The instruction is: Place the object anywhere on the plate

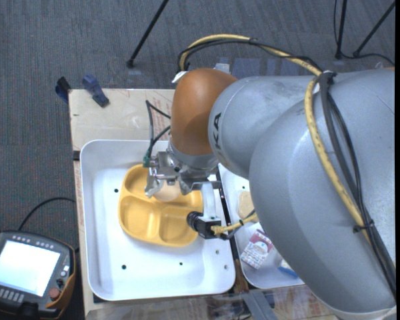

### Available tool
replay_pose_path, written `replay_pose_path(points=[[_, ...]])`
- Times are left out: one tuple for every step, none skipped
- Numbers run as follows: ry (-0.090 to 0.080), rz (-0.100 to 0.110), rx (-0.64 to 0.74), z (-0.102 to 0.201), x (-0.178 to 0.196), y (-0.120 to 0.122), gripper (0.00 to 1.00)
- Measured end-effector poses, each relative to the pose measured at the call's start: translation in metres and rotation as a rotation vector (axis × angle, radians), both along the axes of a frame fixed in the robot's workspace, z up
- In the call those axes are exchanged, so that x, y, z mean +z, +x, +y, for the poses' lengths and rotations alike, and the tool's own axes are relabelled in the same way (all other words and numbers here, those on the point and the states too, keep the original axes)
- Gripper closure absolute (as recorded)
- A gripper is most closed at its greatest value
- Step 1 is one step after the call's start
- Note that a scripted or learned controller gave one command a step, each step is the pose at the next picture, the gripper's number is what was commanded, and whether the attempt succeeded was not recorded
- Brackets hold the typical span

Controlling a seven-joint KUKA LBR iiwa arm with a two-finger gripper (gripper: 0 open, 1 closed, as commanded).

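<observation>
I can't tell how the fingers (161,191) stand. A pale round object (165,193) sits right under them, over the upper compartment of the yellow plate (150,220); held or resting, unclear. Plate lies in the left bin (100,259). Right bin (273,282) holds a small packet (257,252). Wooden worktop (113,115), grey carpet, pendant (27,269) lower left.

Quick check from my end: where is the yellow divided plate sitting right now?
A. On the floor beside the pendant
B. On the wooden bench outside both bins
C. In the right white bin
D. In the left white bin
D: the yellow divided plate lies inside the left white bin, with the gripper directly over its upper part; the right bin holds other small items instead.
</observation>
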State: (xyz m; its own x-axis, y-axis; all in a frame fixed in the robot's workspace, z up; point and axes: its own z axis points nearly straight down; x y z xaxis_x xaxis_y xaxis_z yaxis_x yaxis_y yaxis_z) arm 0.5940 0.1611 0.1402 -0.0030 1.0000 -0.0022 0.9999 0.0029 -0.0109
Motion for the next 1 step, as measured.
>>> replay_pose_path(points=[[0.005,-0.015,0.000,0.0367,0.0843,-0.0016,1.00]])
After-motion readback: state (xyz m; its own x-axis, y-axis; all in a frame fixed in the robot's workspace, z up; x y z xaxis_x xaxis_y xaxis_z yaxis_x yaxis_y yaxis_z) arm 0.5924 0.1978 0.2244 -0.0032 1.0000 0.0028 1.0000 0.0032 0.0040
